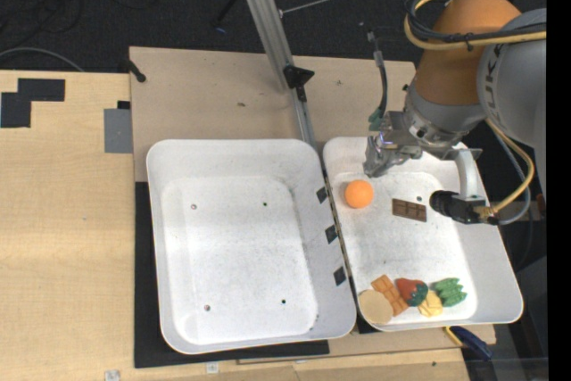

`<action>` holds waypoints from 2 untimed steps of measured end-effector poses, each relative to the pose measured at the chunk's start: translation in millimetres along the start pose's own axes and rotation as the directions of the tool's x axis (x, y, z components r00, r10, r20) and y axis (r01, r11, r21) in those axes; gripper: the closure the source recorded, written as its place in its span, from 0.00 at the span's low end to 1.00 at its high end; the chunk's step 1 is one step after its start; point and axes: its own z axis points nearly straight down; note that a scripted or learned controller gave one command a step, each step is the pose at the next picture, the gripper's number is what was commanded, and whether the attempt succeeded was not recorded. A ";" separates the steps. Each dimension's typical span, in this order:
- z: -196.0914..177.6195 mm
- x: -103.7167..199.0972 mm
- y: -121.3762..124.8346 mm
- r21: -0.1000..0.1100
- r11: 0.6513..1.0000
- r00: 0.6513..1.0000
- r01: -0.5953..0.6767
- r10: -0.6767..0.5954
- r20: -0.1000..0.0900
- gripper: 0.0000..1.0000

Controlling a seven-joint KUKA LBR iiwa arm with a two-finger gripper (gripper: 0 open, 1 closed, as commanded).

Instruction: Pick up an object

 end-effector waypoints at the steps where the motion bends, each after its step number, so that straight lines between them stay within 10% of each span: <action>1: -7.2 55.4 -17.5 -0.001 1.000 1.000 0.001 -0.001 0.000 1.00; 2: 1.5 114.1 -25.0 0.000 1.000 1.000 0.002 -0.002 0.000 1.00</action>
